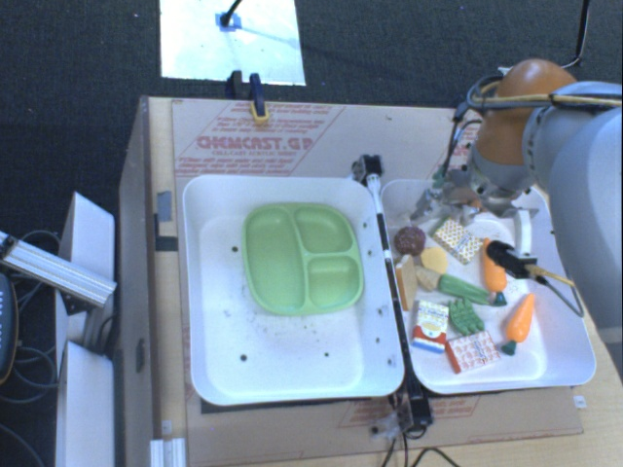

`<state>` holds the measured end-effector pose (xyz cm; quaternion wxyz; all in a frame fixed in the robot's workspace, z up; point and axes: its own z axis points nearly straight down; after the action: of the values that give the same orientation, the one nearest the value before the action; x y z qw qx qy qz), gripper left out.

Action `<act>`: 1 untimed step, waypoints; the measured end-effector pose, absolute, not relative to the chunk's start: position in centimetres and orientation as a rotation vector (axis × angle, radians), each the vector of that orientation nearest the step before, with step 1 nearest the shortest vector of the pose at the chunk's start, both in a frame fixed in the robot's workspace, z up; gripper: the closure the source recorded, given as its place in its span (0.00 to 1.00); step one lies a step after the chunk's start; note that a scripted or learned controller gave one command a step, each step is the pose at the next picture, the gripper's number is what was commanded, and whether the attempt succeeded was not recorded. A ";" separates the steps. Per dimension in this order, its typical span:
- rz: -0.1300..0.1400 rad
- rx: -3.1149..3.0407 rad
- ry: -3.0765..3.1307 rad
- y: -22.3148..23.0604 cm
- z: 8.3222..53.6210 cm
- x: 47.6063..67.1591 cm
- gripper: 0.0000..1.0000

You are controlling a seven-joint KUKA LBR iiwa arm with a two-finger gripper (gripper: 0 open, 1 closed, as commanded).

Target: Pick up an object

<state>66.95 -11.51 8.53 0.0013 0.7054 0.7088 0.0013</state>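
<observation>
Claw (450, 200) above right bin (569, 353), toys crowded below

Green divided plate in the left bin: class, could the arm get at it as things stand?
Probably yes. The green divided plate lies alone and uncovered in the left bin; the arm hangs over the right bin, nothing between.

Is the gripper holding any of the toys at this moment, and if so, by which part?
It cannot be told. The gripper sits low over the far end of the right bin, above the checkered toy, with no object visibly between its fingers.
</observation>
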 end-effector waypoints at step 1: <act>0.001 2.219 2.223 -9.4 8.5 62.1 0.00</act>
<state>62.14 -9.37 8.46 0.0006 0.7065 0.7077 0.0005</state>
